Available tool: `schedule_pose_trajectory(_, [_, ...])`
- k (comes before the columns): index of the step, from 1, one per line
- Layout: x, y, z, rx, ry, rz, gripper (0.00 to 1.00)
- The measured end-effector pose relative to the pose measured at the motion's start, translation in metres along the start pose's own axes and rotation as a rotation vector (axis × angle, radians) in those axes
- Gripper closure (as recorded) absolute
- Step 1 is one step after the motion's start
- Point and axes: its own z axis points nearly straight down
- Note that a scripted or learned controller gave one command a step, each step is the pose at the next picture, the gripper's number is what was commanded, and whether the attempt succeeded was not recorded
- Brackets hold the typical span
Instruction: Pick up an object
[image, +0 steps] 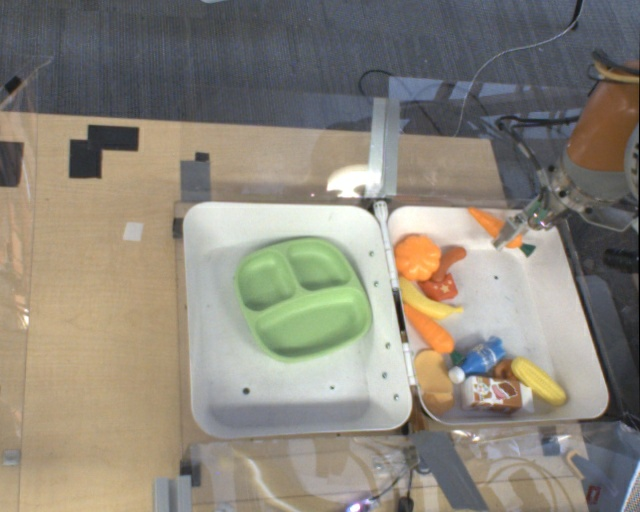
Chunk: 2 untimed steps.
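1. The tabletop was pale wood grain, with black squares near its far left corner and a clear panel standing at the left; dark grey carpet lay beyond its far edge.
2. The left bin held a green divided plate, its three compartments bare, sitting slightly turned.
3. The right bin held the toy food, crowded mostly along its left wall and near edge.
4. The arm, orange-banded, reached in at the upper right, above the right bin's far right corner.
5. The tool hung at that corner, right over the end of a small carrot; whether its fingers were apart or together could not be told.
6. That carrot lay near the bin's far wall, orange, short and tapered, its long axis running diagonally from upper left to lower right.
7. An orange pumpkin sat by the left wall, with a red piece beside it.
8. A banana and a larger carrot lay slantwise below these.
9. A blue bottle, a small carton and a yellow corn cob clustered near the front edge.
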Motion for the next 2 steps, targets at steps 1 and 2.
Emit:
schedule_pose_trajectory(1, [-0.001,0.002,-0.011,-0.005,-0.005,-0.003,1.00])
schedule_pose_trajectory(2, [0.073,0.042,-0.039,-0.001,0.001,-0.287,1.00])
